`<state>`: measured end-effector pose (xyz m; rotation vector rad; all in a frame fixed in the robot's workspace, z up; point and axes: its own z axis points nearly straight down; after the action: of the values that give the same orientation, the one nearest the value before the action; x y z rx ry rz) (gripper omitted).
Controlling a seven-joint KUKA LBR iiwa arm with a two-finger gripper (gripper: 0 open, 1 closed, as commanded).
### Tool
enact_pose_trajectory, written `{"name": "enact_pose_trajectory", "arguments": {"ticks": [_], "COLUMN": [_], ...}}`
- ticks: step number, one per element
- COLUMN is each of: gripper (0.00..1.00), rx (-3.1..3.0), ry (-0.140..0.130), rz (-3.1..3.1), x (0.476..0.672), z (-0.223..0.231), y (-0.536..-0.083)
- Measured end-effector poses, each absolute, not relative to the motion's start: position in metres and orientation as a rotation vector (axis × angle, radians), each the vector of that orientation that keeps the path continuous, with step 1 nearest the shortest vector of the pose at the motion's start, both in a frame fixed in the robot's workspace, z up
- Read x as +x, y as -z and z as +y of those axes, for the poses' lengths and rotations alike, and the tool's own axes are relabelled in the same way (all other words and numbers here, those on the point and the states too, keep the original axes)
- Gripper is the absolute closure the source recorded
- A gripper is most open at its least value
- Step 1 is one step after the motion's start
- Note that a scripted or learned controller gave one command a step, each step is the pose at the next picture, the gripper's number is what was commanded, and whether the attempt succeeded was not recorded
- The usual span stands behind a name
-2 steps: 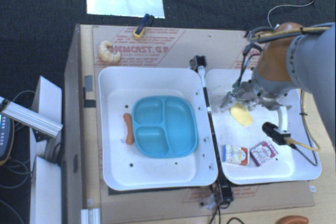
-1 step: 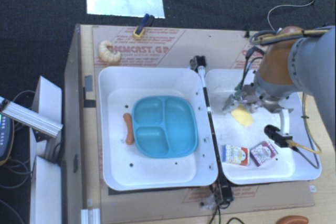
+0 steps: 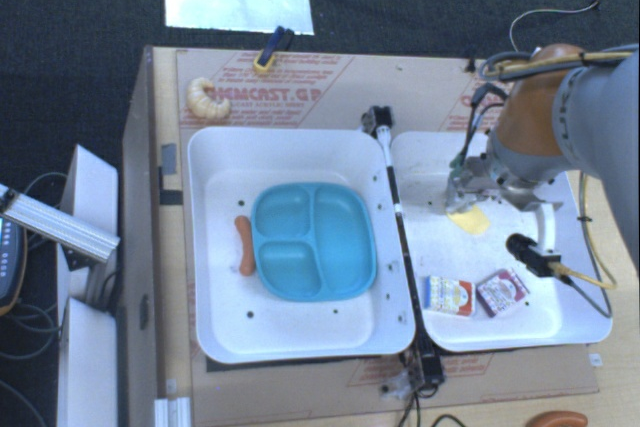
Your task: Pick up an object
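Two white bins sit side by side on the bench. Left bin holds a blue divided plate and a sausage lying lengthwise beside it. Right bin holds a yellow wedge under the gripper, finger state unclear, plus two small packets near the front wall.

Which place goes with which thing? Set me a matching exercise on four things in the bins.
Things:
1. plate
2. sausage
3. yellow piece
4. two packets

Places:
A. right bin, front
B. left bin, middle
C. right bin, under the gripper
D. left bin, just left of the plate

Pairs: 1-B, 2-D, 3-C, 4-A
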<state>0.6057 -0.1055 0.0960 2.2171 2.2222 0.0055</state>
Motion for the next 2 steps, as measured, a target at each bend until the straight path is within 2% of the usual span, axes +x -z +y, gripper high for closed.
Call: {"name": "enact_pose_trajectory", "arguments": {"ticks": [1,2], "gripper": [0.00,0.00], "rx": [2.217,2.220], "ry": [-0.005,-0.003], "rz": [2.222,2.222], "x": [0.606,0.613], "z": [-0.105,-0.116], "y": [-0.096,-0.084]}}
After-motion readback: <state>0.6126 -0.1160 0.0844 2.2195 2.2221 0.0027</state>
